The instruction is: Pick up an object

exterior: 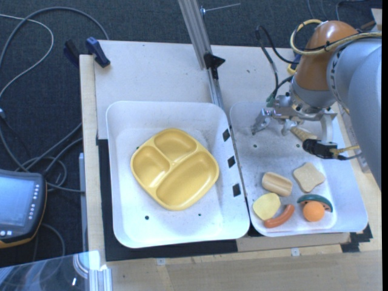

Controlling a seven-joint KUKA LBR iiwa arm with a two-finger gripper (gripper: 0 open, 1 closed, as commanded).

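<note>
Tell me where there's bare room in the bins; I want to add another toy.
Left bin: free strips along the walls around the yellow divided plate. Right bin: a bare middle patch between the claw and the bread roll. Its near end is crowded: toast slice, potato piece, sausage, orange.

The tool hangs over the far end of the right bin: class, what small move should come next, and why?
Probably a short shift toward the near end, then down. The tool sits over bare floor of the right bin, while the bread roll, toast slice and orange cluster nearer the camera, with the bread roll nearest to it.
</note>
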